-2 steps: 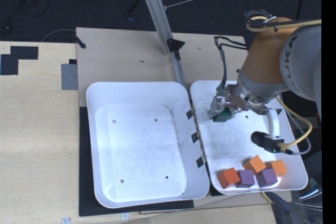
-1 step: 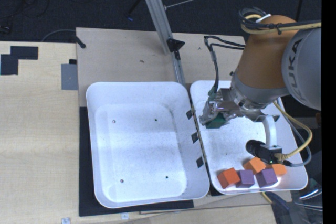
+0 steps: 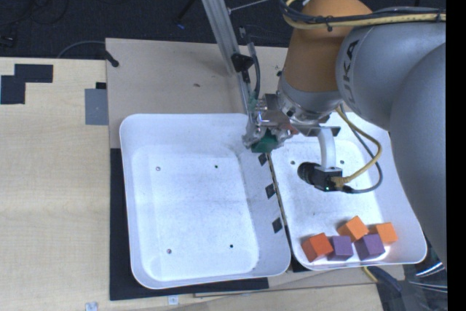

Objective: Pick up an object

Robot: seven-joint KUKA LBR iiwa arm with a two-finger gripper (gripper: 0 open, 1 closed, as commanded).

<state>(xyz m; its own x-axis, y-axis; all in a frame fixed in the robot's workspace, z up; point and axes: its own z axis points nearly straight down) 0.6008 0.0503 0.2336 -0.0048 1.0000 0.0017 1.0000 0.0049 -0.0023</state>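
A pale wooden bench (image 3: 51, 178) is carrying two shallow white bins set side by side, the left bin (image 3: 138, 156) and the right bin (image 3: 408, 244) touching along their inner rims. Both are sitting on a black mat (image 3: 116, 229) that is showing as a dark strip along the left bin's left and front edges. A lighter brown board (image 3: 167, 76) is lying behind the bins, and a few dark rectangular patches (image 3: 95, 105) are lying on the bench surface well to the left.
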